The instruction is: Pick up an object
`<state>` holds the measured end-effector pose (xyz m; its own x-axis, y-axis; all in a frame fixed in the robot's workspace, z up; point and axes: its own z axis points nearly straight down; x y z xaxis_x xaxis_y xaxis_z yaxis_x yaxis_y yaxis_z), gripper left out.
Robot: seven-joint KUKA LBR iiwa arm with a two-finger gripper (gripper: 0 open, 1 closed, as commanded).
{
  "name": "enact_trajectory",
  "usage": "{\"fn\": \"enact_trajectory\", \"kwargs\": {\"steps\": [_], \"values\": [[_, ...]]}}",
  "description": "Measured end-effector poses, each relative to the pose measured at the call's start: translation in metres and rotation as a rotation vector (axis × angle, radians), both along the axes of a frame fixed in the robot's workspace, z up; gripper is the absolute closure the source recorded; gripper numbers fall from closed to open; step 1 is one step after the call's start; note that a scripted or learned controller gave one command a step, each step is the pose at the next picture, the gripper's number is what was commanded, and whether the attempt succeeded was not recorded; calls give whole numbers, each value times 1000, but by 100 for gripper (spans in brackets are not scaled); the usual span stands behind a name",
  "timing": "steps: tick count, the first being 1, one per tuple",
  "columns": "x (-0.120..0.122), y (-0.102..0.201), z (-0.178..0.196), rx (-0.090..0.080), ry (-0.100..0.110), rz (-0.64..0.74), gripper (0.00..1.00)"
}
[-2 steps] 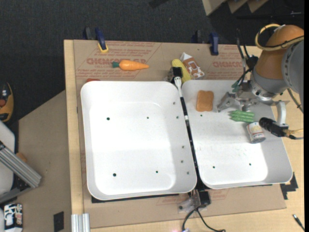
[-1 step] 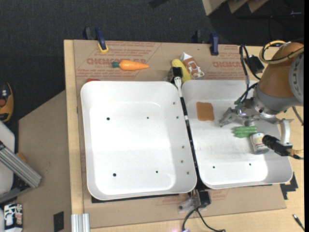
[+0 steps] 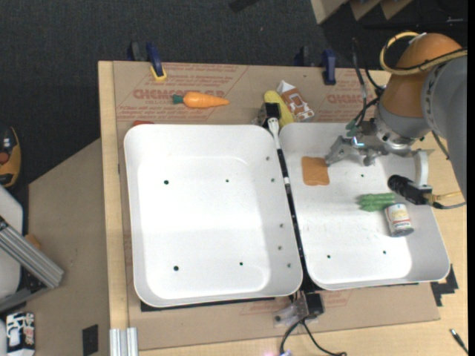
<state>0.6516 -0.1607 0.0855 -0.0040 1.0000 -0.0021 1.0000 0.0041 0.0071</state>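
Note:
My gripper [image 3: 350, 153] hovers over the far end of the right bin [image 3: 423, 262], its fingers spread apart with nothing between them. A flat orange-brown slab [image 3: 315, 172] lies just left of and below the gripper, near the bin's left wall. Nearer the right side lies a green pod-shaped thing [image 3: 378, 202]. A small can [image 3: 399, 219] with a pale label rests on its side right beside it. The grey arm with its orange band [image 3: 415, 73] comes in from the upper right.
The left bin [image 3: 148, 199] sits alongside. On the board behind the bins lie a toy carrot [image 3: 202, 100], a yellow and black thing [image 3: 272, 110] and a small brown and white carton [image 3: 297, 104]. Blue clamps [image 3: 156, 62] hold the board's far edge.

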Motion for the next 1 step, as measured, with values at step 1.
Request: {"fn": "enact_trajectory", "kwargs": {"steps": [1], "values": [[16, 16, 0, 1, 3, -2, 0]]}}
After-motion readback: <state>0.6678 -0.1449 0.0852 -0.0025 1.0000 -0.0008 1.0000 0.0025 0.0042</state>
